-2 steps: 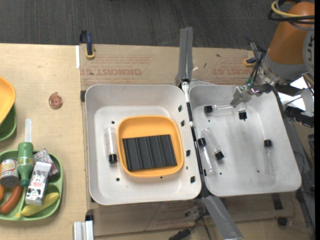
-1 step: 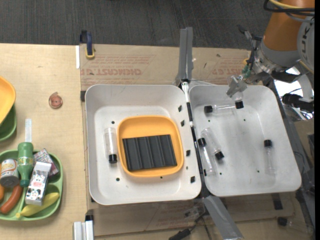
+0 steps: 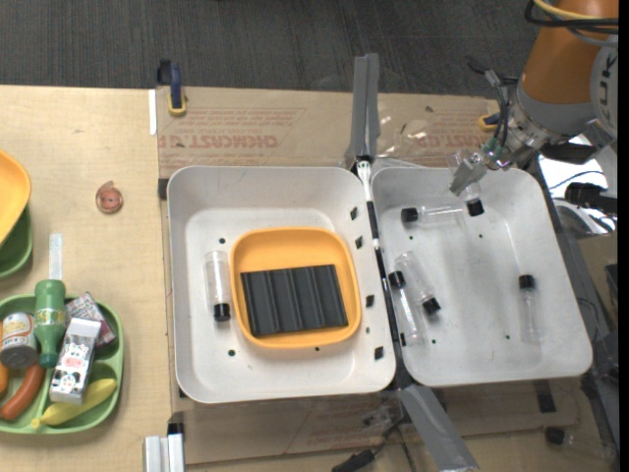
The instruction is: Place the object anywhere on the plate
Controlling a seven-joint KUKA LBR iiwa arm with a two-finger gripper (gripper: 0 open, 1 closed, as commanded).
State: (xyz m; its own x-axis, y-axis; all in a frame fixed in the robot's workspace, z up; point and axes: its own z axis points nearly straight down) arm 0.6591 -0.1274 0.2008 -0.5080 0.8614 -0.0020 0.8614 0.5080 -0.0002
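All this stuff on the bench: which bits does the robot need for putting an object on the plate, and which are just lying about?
For the job:
- orange plate in the left bin
- clear vials in the right bin
- gripper

Just lying about:
- clear vial beside the plate
- green tray of toy food
- small pink ring
- cardboard sheet

Left bin (image 3: 192,362): holds an orange plate (image 3: 295,249) with a dark ribbed slab (image 3: 294,298) on it, and a clear tube (image 3: 216,283) with a black cap just beside the plate's left edge.
Right bin (image 3: 560,352): several clear black-capped tubes (image 3: 413,293) lie scattered.
Hand (image 3: 464,177): above the right bin's far edge.
Desk (image 3: 79,146): a green tray of toy food (image 3: 59,362) sits at left.
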